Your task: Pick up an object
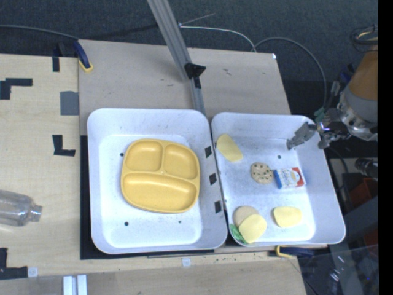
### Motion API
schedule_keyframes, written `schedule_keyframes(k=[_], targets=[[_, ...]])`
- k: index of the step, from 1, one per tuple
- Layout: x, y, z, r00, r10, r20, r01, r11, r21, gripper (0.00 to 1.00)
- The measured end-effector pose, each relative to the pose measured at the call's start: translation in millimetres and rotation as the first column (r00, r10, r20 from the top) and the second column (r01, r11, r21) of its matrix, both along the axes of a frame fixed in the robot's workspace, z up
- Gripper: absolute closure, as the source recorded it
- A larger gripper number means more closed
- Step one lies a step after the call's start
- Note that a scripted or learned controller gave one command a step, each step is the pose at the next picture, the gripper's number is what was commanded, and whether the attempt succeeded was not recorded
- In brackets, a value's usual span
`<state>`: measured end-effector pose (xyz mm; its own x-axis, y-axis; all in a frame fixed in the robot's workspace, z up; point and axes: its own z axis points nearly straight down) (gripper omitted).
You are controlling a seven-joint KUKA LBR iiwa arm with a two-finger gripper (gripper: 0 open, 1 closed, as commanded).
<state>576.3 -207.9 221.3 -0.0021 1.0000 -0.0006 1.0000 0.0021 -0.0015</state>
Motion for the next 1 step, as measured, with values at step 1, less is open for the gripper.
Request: schedule_keyframes(k=[1], targets=[[0.0,0.0,0.0,1.000,0.000,0.000,0.000,1.000,0.000,0.00]])
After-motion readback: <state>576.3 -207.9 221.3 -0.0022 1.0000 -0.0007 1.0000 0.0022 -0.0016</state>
